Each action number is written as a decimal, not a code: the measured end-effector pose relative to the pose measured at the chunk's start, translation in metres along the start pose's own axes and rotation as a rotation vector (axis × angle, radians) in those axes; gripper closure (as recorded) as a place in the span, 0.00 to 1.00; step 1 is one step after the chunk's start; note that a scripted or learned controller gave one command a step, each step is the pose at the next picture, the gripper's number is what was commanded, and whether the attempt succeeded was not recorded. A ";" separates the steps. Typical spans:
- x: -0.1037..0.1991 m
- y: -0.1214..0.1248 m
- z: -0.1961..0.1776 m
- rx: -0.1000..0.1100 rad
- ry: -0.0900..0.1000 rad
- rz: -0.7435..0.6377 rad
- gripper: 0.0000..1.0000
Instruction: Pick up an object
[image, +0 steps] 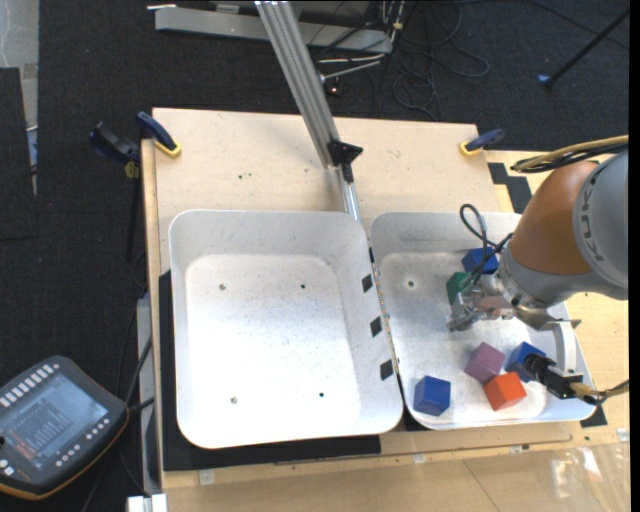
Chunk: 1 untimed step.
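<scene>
The left bin sits beside the right bin, where a blue cube, purple block and orange block lie at about five o'clock. The gripper hangs above them at twelve o'clock — I cannot tell its grip. I think it is reaching — next it must drop onto one block.

The arm enters from the right edge of the bench, its grey body and orange band bulking over the right side of the right-hand bin. The wrist bends down and leftward toward the middle of that bin. The gripper hangs low over the bin floor, near its centre, pointing down and slightly left, with cabling looped above it.
</scene>
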<state>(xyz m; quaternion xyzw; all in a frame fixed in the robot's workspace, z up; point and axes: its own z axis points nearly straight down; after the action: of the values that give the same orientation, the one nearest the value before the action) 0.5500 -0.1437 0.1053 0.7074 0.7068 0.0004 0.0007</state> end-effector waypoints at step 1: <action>0.003 0.001 -0.043 -0.004 -0.001 -0.003 1.00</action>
<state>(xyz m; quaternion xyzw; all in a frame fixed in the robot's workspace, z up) 0.5510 -0.1410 0.1481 0.7063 0.7079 0.0013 0.0024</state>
